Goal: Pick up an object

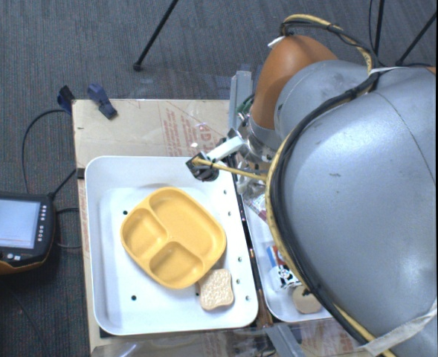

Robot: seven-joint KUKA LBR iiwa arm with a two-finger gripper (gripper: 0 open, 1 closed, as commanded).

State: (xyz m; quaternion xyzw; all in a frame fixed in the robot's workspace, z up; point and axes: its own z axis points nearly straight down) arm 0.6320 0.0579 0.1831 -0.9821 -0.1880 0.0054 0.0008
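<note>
A yellow divided plate [172, 236] lies in the middle of the left white bin [94, 222]. A tan, rough slice shaped like bread [216, 289] rests against the plate's near corner. In the right bin [277, 312] I see a small black-and-white item [284, 276] and a tan lump [306, 300]; the arm hides the rest of that bin. My gripper [251, 162] hangs below the orange wrist band at the far end of the strip between the two bins, mostly covered by the arm's grey body.
A cardboard sheet [159, 121] lies behind the bins with a blue clamp [101, 100] at its far left corner. A teach pendant [14, 227] sits on the floor to the left. Tripod legs [159, 28] stand on the carpet beyond.
</note>
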